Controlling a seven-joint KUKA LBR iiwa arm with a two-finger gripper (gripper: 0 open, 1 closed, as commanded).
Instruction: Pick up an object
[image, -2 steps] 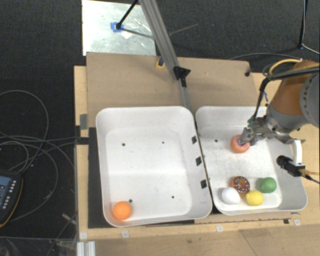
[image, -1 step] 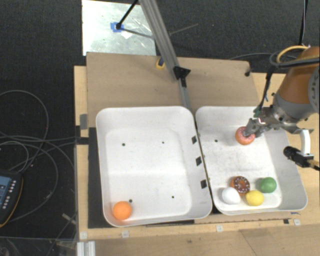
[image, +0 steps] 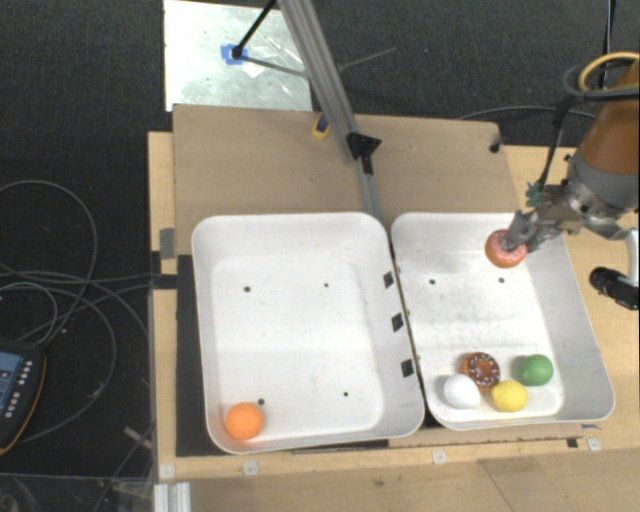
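The claw (image: 522, 237) sits right at a pink donut (image: 504, 250) near the far wall of the right bin (image: 590, 385); it overlaps the donut's right edge. Whether it pinches the donut, or how it is set at all, I cannot tell from this slanted view, and I cannot tell if the donut rests on the bin floor or is already raised.

Taking the donut as landmark: a cluster lies well apart from it, toward the near wall, made of a brown donut (image: 483, 369), a white ball (image: 461, 391), a yellow ball (image: 509, 396) and a green ball (image: 536, 370). An orange ball (image: 244, 421) lies much farther off, in the left bin (image: 210, 240).

To do this step well, I judge the grip should span the ring, then rise straight and slowly, keeping off the bin's far wall.

No brand, label or writing is readable.
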